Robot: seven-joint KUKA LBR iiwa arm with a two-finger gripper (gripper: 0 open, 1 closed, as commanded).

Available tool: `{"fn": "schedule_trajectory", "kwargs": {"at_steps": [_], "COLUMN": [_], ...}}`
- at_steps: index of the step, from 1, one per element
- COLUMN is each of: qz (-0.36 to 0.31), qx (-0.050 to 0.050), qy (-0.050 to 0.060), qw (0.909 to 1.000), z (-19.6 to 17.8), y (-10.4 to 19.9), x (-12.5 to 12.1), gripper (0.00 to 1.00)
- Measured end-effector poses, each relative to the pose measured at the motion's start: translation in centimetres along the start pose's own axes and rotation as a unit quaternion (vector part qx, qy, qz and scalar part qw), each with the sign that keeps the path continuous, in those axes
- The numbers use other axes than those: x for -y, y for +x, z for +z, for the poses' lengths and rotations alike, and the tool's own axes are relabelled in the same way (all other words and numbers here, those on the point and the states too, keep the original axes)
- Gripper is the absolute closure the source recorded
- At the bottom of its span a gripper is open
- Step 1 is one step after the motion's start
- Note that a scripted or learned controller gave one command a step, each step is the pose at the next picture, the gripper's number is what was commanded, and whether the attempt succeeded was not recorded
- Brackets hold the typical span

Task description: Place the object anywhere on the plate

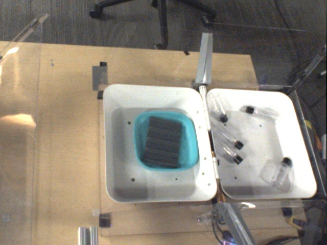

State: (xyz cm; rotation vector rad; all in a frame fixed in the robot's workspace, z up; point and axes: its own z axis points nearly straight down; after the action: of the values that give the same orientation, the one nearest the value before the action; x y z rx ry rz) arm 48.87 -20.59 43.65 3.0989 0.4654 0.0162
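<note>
A teal square plate (pixel 191 139) lies in the middle of the left white bin (pixel 116 157). A dark grey ridged block (pixel 163 142) rests flat on the plate, slightly tilted, covering most of its centre. Nothing stands over the block.
The right white bin (pixel 302 157) holds several clear vials with black caps, such as one at the back left (pixel 218 109) and one at the front right (pixel 278 171). A metal bar (pixel 205 60) rises behind the seam between the bins. The wooden bench (pixel 51 152) stretches to the left.
</note>
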Motion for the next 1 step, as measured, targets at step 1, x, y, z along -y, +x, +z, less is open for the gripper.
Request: {"fn": "schedule_trajectory", "kwargs": {"at_steps": [1], "qz": [0.035], "qx": [0.005], "qy": [0.005], "qw": [0.9994], "z": [20.83], "y": [-0.26], "x": [0.29], "gripper": [0.00]}}
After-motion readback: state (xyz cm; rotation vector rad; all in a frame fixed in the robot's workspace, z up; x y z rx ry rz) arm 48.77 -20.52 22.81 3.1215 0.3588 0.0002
